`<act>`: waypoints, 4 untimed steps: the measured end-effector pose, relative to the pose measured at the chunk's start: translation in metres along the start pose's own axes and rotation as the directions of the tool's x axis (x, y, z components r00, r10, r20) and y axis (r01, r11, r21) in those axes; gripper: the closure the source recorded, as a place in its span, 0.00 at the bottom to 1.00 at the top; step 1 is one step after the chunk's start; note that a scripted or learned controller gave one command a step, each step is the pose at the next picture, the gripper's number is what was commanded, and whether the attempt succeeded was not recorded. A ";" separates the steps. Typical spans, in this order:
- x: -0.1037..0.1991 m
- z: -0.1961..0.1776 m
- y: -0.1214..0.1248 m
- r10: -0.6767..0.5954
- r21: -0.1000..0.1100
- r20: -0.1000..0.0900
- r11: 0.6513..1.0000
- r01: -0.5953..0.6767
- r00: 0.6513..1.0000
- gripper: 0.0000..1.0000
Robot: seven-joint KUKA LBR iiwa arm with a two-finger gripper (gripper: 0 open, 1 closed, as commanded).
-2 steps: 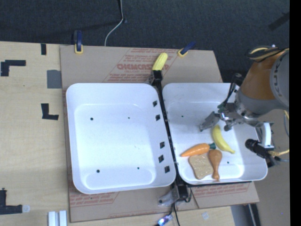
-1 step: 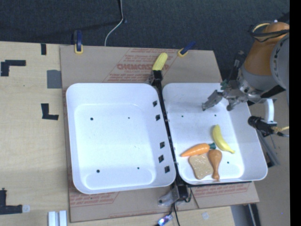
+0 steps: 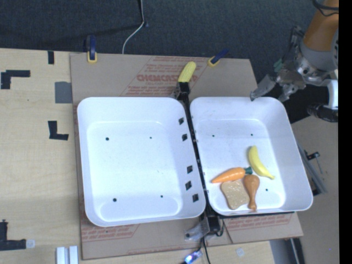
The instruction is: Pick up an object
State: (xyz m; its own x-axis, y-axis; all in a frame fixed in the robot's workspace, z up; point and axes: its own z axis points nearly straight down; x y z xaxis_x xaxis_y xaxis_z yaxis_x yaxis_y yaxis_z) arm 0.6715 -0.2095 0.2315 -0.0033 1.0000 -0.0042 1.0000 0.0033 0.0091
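Where the right bin [image 3: 286, 147] comes nearest the camera, four toy foods lie bunched together in its near right part. A slice of bread [image 3: 234, 194] lies nearest, flat on the bin floor, with a drumstick [image 3: 252, 189] just to its right, the bone end pointing near. An orange carrot [image 3: 229, 175] lies across just beyond the bread, its green tip touching the drumstick's thick end. A yellow banana [image 3: 258, 161] lies a little farther and to the right, slanting from far left to near right, close to the carrot's tip. The left bin [image 3: 88, 147] sits beside the right one, the two joined along a dark seam with clips. Both rest on a sheet of cardboard [image 3: 154, 76] on the bench [image 3: 33, 147]. Beyond the far right corner of the right bin, the gripper [image 3: 269, 91] hangs above the bench, well apart from the foods. Whether its fingers are spread or pressed together cannot be told; nothing shows between them.
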 end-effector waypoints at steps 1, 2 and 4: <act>0.006 0.046 -0.004 0.001 0.014 -0.004 1.000 -0.001 1.000 0.00; 0.006 0.033 -0.003 0.000 0.010 -0.001 1.000 0.000 1.000 1.00; 0.095 -0.084 -0.047 -0.009 -0.011 -0.002 1.000 0.009 1.000 1.00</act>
State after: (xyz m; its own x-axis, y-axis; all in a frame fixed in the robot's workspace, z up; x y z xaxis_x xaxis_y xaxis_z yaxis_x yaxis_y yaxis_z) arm 0.6233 -0.1144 0.3147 -0.0120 0.9999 -0.0019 0.9997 0.0120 0.0203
